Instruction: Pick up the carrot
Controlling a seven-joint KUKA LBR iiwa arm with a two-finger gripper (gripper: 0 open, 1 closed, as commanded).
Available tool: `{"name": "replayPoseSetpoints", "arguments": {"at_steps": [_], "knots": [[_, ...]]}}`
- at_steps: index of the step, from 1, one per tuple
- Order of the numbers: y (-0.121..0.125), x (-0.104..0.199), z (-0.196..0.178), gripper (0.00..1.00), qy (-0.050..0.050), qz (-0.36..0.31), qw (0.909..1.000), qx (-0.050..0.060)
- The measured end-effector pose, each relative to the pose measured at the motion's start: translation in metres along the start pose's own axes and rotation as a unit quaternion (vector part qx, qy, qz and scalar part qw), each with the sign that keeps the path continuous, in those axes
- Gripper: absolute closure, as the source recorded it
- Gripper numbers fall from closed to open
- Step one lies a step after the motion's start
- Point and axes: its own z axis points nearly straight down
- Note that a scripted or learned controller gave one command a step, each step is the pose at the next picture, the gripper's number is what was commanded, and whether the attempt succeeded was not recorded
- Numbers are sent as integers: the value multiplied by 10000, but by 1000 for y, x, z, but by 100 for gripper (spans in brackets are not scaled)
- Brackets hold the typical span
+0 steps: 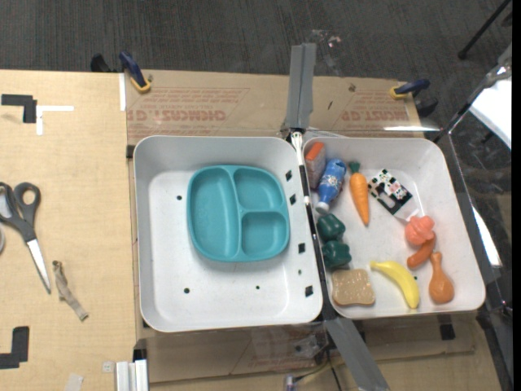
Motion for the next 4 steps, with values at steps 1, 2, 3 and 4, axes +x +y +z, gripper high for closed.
{"name": "replayPoseSetpoints", "arguments": {"at_steps": [1,2,3,4], "knots": [[-8,-8,94,0,6,-313,9995,-11],[-8,-13,237,0,9,93,10000,-5],[55,-42,352,0,-36,438,9990,49],[95,-39,370,0,5,656,9978,-1]]}}
